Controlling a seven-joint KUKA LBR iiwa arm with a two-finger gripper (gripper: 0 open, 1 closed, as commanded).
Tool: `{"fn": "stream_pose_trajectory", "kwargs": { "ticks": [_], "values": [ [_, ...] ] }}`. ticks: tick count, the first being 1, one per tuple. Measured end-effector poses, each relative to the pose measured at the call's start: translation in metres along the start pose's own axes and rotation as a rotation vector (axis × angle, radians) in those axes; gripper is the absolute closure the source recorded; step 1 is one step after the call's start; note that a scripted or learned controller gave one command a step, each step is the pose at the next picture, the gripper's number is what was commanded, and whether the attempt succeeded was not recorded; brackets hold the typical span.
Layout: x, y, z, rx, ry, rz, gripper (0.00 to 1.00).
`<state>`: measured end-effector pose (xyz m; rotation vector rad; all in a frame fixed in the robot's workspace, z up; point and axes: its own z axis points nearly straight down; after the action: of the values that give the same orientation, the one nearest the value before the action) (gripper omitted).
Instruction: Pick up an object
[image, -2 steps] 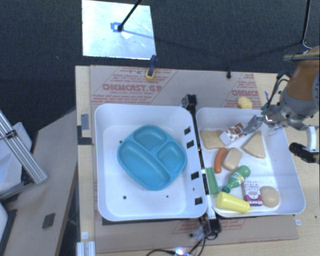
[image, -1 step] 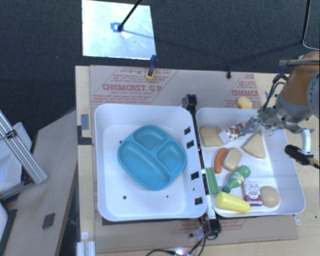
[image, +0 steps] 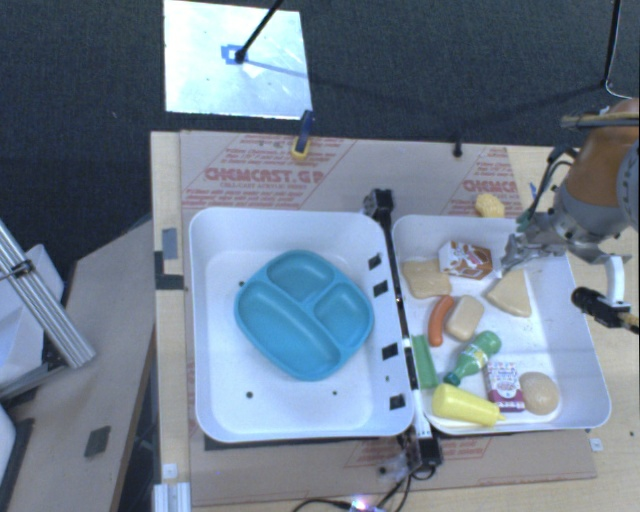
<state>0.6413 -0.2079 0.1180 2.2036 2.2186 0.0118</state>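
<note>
Hovering end effector (image: 520, 250), grip state unclear | 2 bins (image: 215, 300) | 1 blue plate (image: 303, 313) | ~9 toy foods (image: 465, 318)

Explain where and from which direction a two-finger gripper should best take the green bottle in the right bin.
Probably from above, jaws across the green bottle's slim middle. It lies tilted on the bin floor, its narrow width exposed, though the yellow cone and carton crowd its lower end.

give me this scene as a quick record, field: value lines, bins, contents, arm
left bin: holds a blue divided plate
right bin: holds toy food, among it a carrot, a green bottle, a yellow corn piece, a tan wedge and a red-and-white packet
arm: reaches in from the right, over the right bin's far right corner
pincer: above the tan wedge, nothing seen between its fingers
outside bins: small yellow object on the board behind the right bin
</note>
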Motion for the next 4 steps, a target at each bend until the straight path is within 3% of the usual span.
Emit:
{"fn": "stream_pose_trajectory", "kwargs": {
  "ticks": [2,4],
  "values": [
    [0.002,0.015,-0.111,0.007,0.003,0.001,1.00],
    [0.105,0.002,-0.110,0.015,0.007,-0.002,1.00]
  ]
}}
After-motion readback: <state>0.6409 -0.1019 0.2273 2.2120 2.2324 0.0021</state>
